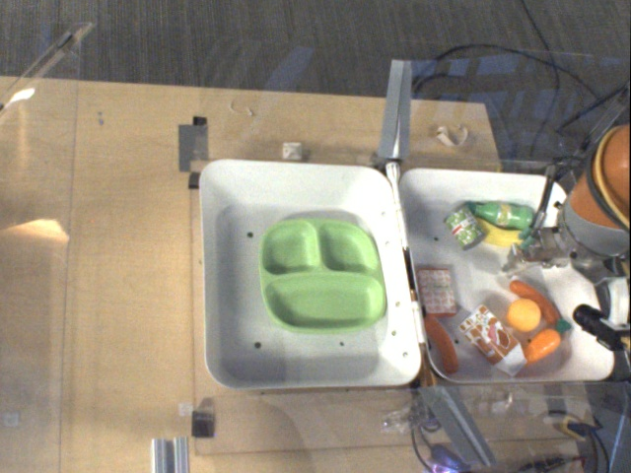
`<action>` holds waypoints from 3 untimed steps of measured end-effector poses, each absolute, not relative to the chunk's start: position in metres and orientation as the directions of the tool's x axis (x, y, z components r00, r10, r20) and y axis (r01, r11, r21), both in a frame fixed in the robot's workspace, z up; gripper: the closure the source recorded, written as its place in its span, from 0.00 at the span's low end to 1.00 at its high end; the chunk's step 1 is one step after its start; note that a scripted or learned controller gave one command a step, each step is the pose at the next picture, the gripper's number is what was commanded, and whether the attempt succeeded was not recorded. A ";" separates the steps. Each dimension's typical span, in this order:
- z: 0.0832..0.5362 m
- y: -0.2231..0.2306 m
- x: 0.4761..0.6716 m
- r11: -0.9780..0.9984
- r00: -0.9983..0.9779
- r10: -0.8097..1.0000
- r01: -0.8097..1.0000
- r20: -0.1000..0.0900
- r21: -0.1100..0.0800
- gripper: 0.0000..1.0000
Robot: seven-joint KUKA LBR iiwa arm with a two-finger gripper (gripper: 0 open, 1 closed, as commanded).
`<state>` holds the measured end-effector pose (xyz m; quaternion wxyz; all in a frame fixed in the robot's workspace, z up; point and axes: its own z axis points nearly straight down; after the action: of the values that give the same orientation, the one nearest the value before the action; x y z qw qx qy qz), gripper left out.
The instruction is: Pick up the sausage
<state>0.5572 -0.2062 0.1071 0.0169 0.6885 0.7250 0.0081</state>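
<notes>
Sausage [441, 345] at the right bin's [592, 371] lower-left edge, gripper [532, 254] well apart — up and right, its grip cannot be told

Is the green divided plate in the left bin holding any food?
Empty: the green divided plate shows bare compartments, lying flat in the left white bin.

Even, soft overhead light; pale glare patches on desk [89, 264] at left; pic slightly soft, low-res.

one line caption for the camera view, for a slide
Gripper hovers over the right bin near a green bottle; sausage lies at its left edge; green tray in left bin.
</notes>
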 end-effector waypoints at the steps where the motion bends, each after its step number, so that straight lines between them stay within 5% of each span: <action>1: 0.107 -0.206 0.557 0.052 -0.051 0.999 0.998 -0.013 0.035 0.00; 2: 0.094 -0.206 0.526 0.030 -0.030 1.000 0.999 -0.008 0.028 0.00; 3: 0.107 -0.207 0.530 0.034 -0.033 0.999 0.999 -0.014 0.037 1.00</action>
<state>0.5296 -0.2069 0.1067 0.0179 0.6951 0.7187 0.0084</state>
